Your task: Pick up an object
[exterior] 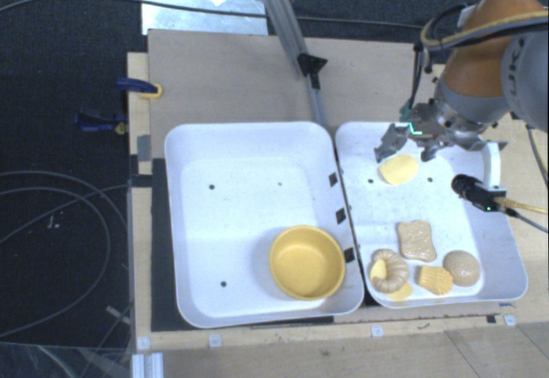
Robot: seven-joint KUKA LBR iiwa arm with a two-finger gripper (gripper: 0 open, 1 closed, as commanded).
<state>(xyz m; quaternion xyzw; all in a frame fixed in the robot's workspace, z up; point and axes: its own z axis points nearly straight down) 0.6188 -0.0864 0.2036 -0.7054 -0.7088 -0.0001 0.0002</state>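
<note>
Hovering end effector (410,145), fingers spread, above yellow disc (399,170)

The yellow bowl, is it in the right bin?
No, the yellow bowl sits in the left bin, near its front right corner.

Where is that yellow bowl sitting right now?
The round yellow bowl sits in the left white bin, near its front right corner, just across the divide from the pale ring-shaped pastry.
</note>
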